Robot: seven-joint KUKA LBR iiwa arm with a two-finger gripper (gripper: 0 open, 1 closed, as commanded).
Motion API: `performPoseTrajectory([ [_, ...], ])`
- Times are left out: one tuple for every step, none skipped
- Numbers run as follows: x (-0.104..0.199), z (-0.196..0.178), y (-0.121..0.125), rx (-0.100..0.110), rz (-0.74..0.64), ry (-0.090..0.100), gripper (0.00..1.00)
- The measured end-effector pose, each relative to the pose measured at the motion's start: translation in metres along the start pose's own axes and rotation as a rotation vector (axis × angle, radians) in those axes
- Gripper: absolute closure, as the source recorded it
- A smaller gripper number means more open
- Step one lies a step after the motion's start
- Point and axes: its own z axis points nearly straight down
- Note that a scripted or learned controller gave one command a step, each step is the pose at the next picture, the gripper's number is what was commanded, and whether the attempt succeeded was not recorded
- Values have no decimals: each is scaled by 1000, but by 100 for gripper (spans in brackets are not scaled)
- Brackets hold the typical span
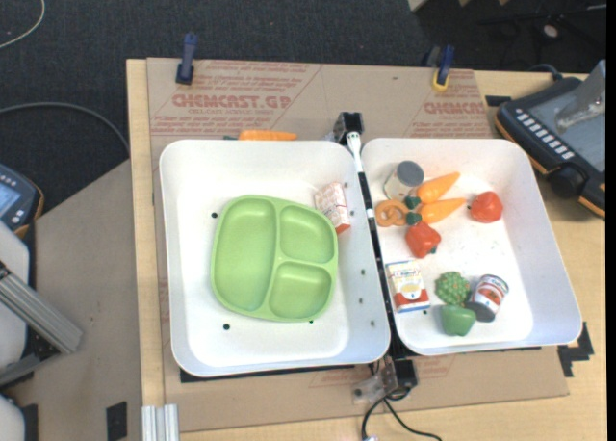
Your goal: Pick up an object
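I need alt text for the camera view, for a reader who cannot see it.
Two white bins sit side by side: the left bin holds a green divided plate and a small packet, and the right bin holds toy foods, including carrots, a tomato, broccoli and cans.

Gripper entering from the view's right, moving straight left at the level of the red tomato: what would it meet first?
Probably the right bin's outer wall if it travels low; above that, the red tomato, then the carrot. Height is unclear.

Robotics lab, clamped cardboard bench [289,92], white bins [183,237] (toy food), floor cables [58,112]
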Motion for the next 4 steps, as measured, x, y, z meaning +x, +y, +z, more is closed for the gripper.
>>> performPoseTrajectory([
  [50,6,0,14,1,2,0],
  [131,6,0,14,-4,3,0],
  [142,6,0,13,5,2,0],
  [141,-5,1,9,5,2,100],
])
